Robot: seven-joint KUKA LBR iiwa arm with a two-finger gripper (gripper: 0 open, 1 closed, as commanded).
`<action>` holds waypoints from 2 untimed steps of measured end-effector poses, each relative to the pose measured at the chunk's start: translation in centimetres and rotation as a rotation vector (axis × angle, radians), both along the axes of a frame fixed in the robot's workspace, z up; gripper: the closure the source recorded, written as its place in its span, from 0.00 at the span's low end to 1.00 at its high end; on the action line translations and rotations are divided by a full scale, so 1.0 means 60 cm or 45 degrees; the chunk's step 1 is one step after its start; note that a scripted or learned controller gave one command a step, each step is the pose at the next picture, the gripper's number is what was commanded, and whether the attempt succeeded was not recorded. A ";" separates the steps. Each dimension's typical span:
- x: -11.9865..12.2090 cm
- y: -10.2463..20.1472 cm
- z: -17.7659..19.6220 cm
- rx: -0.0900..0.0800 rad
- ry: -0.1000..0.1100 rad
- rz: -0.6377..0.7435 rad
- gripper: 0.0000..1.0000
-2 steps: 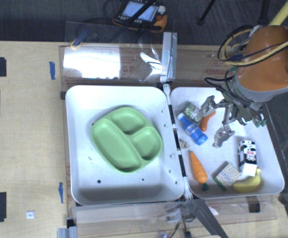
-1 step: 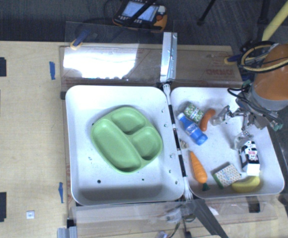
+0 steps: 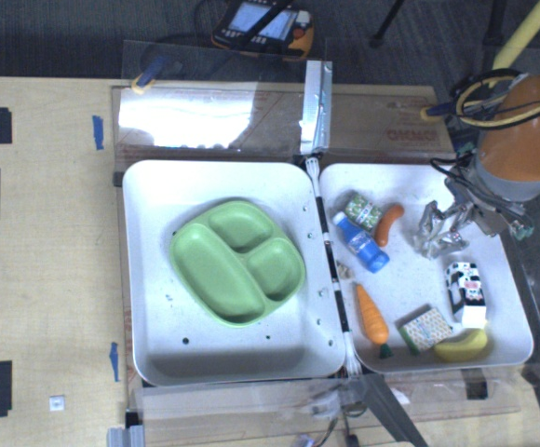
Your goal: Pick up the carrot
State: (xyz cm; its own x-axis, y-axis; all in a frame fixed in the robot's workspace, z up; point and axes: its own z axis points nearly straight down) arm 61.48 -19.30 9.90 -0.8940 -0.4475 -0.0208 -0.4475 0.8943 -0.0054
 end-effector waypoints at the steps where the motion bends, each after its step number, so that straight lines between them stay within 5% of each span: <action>1: -0.020 -0.047 -0.019 -0.001 0.017 -0.132 1.00; 2: -0.025 -0.039 -0.019 -0.001 0.019 -0.362 1.00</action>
